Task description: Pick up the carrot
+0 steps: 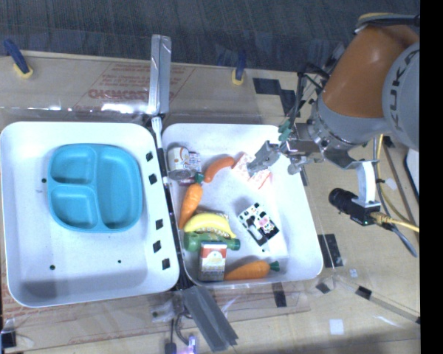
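Three orange carrot-like pieces lie in the right bin (303, 220). One carrot (190, 203) lies against the left wall with its green top pointing up. A second carrot (245, 271) rests along the front wall, green end to the right. A shorter orange piece (219, 166) lies near the back, next to a small can (179, 159). My gripper (261, 158) hangs over the back right part of this bin, just right of the short orange piece, fingers pointing down-left. It is open with nothing between its fingers.
Also in the right bin are a banana (205, 222), a small red-and-white carton (213, 259), a black-and-white box (258, 223) and a pale packet (242, 165) beside the gripper. The left bin (22, 271) holds a blue divided tray (96, 186).
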Robot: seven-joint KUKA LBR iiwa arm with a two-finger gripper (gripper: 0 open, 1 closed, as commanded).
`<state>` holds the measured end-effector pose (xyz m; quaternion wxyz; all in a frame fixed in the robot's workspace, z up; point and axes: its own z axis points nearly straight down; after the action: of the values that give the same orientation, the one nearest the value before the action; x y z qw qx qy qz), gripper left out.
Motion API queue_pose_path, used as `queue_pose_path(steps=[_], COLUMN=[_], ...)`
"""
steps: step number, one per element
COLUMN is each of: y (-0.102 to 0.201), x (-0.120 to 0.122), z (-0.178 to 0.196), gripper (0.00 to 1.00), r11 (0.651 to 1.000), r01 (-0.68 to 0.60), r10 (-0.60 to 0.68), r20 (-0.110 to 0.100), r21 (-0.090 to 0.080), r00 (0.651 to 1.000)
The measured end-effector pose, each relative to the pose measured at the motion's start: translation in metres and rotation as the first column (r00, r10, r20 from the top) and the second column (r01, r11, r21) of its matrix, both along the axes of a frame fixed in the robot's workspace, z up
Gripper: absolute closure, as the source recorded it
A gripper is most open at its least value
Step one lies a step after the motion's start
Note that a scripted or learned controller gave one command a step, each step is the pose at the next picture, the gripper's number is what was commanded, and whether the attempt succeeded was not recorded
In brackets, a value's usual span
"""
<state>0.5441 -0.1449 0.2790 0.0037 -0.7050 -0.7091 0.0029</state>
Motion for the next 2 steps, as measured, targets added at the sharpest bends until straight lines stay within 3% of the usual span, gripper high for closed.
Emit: queue_pose_path(steps=[1, 2], y=[0.095, 0.053], x=[-0.037, -0.015], z=[-0.092, -0.177], gripper=[0.0, 0.0], r11=[1.0, 0.964], r01=[-0.02, -0.265], r10=[0.02, 0.265], r20=[-0.001, 0.011], r21=[-0.001, 0.0], r00=[1.0, 0.964])
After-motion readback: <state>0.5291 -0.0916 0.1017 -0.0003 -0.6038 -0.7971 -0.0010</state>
